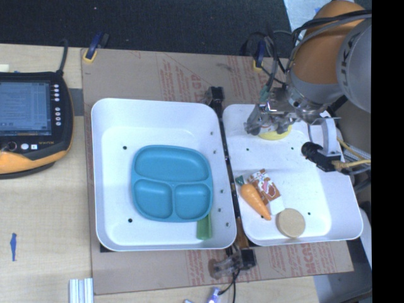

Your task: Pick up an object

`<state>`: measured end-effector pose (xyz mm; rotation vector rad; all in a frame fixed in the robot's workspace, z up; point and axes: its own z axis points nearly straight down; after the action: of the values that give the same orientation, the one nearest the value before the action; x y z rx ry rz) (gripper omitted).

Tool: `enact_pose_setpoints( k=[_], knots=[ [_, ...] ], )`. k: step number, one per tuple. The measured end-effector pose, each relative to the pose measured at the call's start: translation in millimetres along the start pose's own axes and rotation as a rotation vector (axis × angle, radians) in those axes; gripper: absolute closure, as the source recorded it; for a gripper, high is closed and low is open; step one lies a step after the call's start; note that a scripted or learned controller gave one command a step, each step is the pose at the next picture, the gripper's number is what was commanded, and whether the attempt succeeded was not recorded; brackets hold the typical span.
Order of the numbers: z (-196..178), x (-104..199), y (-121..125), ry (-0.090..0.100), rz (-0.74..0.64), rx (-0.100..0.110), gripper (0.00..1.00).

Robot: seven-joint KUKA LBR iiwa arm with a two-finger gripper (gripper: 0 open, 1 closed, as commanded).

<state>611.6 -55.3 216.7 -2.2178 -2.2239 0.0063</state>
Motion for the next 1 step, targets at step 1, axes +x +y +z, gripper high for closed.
enact_pose_setpoints(
  k=[1],
  knots=[
    [111.8, -39.2, 32.0, 0.001, -0.002, 0.003, 1.0]
  ],
)
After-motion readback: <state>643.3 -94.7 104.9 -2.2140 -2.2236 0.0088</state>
